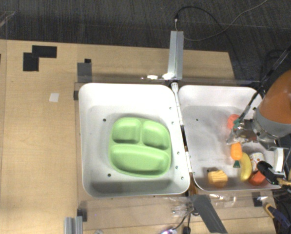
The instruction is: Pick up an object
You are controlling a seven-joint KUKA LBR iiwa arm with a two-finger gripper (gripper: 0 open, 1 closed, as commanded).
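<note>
Objects for picking are lying clustered at five o'clock in the right bin (203, 106), where the arm (281, 104) is reaching them easily; the left bin (91, 130) is holding a green tray (140, 146). The gripper (239, 134), its grip impossible to read, is hovering over an orange piece (236, 151), beside a banana (245, 166) and yellow block (217, 178).

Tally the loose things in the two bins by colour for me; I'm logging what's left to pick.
Green: 1, the divided tray in the left bin
Orange: 2, one by the gripper, one just below it, both in the right bin
Yellow: 2, a banana and a block
Red: 1, a piece at the bin's lower right
Total: 6
</note>
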